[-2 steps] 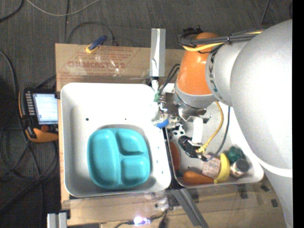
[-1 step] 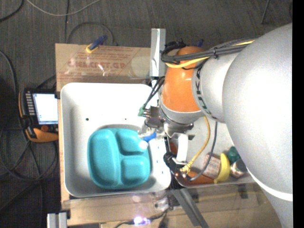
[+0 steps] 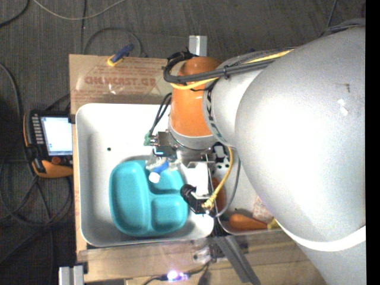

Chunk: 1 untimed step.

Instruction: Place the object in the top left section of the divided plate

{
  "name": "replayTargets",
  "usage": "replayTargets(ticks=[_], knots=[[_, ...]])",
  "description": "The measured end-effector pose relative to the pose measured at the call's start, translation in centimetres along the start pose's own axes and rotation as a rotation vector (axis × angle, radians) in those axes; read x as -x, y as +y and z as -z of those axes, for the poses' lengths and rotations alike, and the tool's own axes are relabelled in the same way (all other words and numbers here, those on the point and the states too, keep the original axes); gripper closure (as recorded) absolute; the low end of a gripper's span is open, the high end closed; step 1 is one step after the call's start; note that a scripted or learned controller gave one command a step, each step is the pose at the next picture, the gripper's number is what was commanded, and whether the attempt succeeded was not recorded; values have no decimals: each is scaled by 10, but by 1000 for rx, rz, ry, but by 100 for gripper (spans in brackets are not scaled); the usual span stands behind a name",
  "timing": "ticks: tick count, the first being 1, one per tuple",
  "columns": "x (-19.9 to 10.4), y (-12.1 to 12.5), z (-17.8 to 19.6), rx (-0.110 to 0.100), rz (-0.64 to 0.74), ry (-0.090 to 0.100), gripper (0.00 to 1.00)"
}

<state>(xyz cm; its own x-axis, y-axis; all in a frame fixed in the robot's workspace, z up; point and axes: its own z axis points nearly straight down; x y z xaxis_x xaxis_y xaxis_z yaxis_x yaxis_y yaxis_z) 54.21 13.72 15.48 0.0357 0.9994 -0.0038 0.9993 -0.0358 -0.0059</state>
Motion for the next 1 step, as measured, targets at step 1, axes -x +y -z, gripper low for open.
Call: replayTargets(ticks=[1], knots=[[0,0,0,0,0,0,0]])
